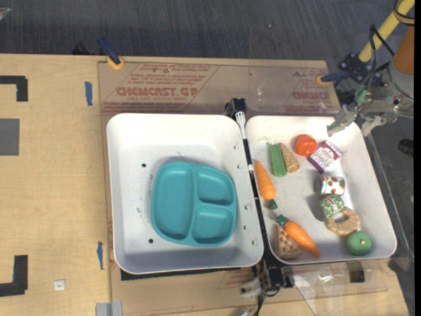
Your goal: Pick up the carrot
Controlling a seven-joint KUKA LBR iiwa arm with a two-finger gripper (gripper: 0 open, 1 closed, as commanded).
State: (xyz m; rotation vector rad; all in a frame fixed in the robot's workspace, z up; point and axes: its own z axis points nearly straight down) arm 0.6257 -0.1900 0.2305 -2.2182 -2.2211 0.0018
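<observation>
Left of centre, a teal 3-compartment plastic plate lies in the left white bin. In the right white bin lie 2 orange carrots: one against the divider, another at lower centre-right touching a pizza slice. A grab might scrape the wall or lift the neighbour. At upper right, I cannot tell how the gripper is set.

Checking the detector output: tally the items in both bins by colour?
Orange: 3, two carrots and a round fruit
Green: 2, apple and a long vegetable
Teal: 1, divided plate
Tan/brown: 3
Mixed-colour packs: 3
Total: 12
</observation>
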